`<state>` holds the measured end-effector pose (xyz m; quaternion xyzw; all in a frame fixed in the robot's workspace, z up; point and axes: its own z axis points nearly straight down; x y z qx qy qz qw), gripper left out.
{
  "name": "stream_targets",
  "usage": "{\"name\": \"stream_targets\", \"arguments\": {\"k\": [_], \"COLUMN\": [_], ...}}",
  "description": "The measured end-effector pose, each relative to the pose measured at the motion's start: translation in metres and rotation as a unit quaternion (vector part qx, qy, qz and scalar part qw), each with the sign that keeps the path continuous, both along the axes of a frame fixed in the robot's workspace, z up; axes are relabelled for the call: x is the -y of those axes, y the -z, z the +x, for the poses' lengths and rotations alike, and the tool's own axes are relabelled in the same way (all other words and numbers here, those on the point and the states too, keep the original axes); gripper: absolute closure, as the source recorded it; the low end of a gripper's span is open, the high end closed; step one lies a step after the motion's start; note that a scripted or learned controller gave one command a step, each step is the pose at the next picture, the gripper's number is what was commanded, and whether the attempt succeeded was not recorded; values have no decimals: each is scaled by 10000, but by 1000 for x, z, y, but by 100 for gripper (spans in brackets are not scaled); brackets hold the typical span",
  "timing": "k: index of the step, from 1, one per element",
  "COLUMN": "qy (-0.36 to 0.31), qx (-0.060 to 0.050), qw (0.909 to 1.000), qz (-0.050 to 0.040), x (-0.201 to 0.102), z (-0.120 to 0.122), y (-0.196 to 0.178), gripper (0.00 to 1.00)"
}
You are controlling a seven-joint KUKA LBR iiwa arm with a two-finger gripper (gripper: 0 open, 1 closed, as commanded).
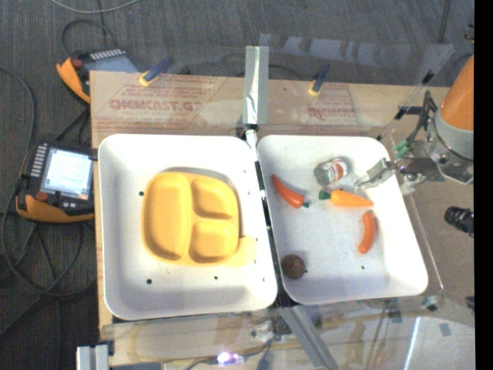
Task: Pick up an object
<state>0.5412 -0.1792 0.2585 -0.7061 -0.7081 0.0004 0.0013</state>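
Two white bins sit side by side on the bench: the left bin [115,230] holds a yellow divided tray [192,216], while the right bin [400,272] holds a small can [332,171], an orange carrot [348,199], a red chili [288,192], a sausage [367,232] and a dark round object [293,265]. The gripper [376,174] hangs over the right bin's upper right, just beside the can and carrot; whether its fingers are open or closed cannot be told.
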Motion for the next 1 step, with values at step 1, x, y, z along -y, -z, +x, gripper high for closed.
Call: {"name": "stream_targets", "arguments": {"k": [1], "qy": [325], "qx": [-8], "qw": [9995], "qz": [-1], "x": [13], "z": [-16], "y": [119], "gripper": [0]}}
